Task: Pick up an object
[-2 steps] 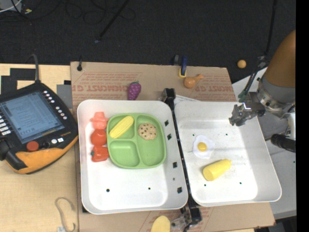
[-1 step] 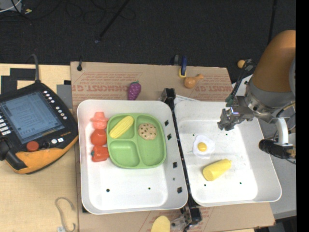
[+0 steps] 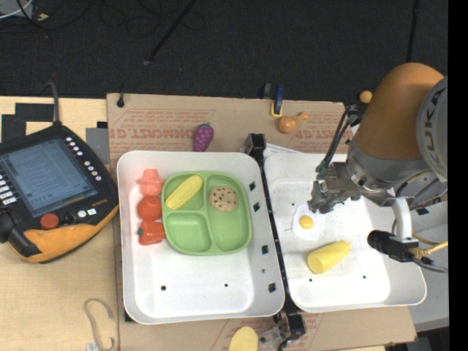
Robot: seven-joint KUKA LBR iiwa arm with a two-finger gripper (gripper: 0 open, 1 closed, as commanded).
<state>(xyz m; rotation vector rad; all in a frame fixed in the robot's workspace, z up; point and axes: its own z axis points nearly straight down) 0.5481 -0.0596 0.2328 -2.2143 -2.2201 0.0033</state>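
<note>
The hand (image 3: pixel 319 205) hovered just above the fried egg (image 3: pixel 306 223) in the right bin (image 3: pixel 409 291); how open it was, I couldn't tell. That egg looked flat, light, slick — best pinched at the raised yolk.

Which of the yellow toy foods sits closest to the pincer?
The fried egg toy with a yellow yolk, in the right white bin, just beneath the pincer. The yellow cylinder lies lower, and the yellow corn cob is on the green divided plate.
</note>
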